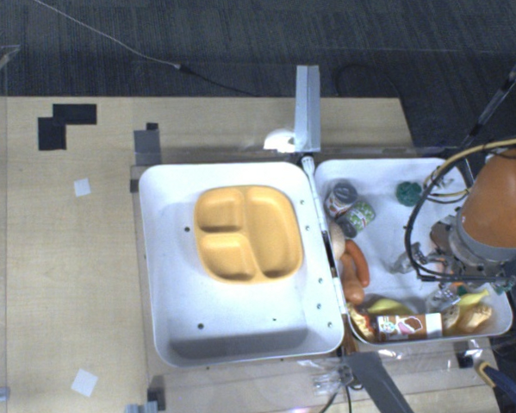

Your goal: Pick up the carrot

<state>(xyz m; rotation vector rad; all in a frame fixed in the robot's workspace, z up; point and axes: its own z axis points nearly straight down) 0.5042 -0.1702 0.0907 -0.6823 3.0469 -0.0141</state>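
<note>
Nearest the lens, the grey arm's orange wrist band (502,201) hangs over the right shallow white bin (386,176), hiding the gripper below it, so its state cannot be told. Orange tapered carrot (355,271) lies by that bin's left wall, just beside a green-labelled can (353,217) and above a yellow banana (387,307) and a brown-labelled bottle (408,325); yellow sectioned plate (245,232) sits in the left bin (171,275). Step looks like approach: the arm needs to shift left over the carrot, align with it, then descend.
</note>
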